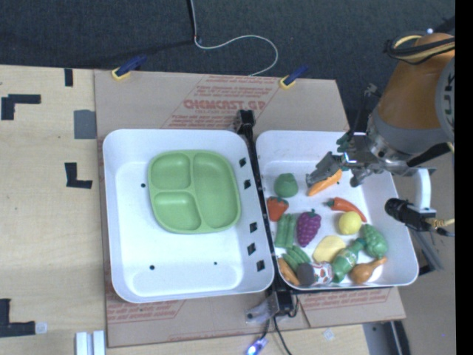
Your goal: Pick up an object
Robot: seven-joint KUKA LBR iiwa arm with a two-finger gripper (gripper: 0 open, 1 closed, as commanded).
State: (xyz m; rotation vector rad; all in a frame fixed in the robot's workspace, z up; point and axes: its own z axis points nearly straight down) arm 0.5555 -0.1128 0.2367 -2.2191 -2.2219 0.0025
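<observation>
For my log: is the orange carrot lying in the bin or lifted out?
Lifted. The carrot sits tilted between the gripper fingers, above the right bin floor and apart from the other toys.

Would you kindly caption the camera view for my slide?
Gripper lifts an orange carrot above the toy-food bin.

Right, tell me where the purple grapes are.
The purple grapes lie in the right bin, near its middle, between the green pea pod and the lemon.
</observation>
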